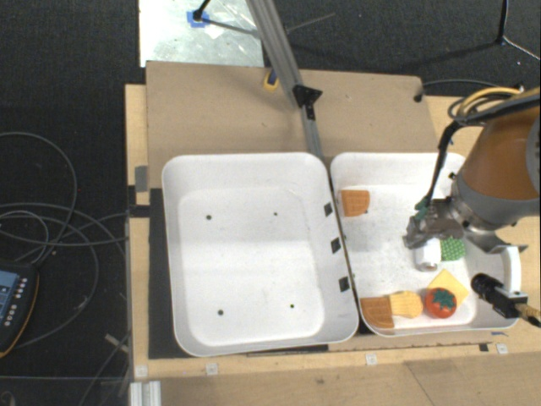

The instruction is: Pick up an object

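We see the gripper low in the right bin, above a white-and-green object.

Wide open floor across the left shallow white bin, nothing to dodge there. The right shallow white bin is tighter: an orange square block sits by the dividing wall, and a tan bread-like piece, yellow wedge and red round toy crowd the near corner.
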{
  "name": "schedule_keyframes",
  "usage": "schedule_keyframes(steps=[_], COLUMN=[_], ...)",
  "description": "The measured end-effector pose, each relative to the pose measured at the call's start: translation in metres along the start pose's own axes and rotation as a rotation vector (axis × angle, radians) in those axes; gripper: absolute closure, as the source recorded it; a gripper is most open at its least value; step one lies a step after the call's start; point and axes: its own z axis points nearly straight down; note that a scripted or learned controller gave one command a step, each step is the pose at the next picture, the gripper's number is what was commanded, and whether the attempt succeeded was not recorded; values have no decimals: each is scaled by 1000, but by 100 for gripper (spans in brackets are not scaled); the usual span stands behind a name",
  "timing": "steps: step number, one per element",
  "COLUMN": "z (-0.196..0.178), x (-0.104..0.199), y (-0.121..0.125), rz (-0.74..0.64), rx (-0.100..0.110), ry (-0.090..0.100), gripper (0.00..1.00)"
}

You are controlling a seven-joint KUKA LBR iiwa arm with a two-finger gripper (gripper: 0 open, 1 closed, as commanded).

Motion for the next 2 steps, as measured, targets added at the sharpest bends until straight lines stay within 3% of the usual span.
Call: schedule_keyframes(steps=[1,2], z=[-45,-52], x=[-6,42], y=[6,16], rz=[0,-5], rx=[0,4], ry=[-1,2], gripper=[100,100])
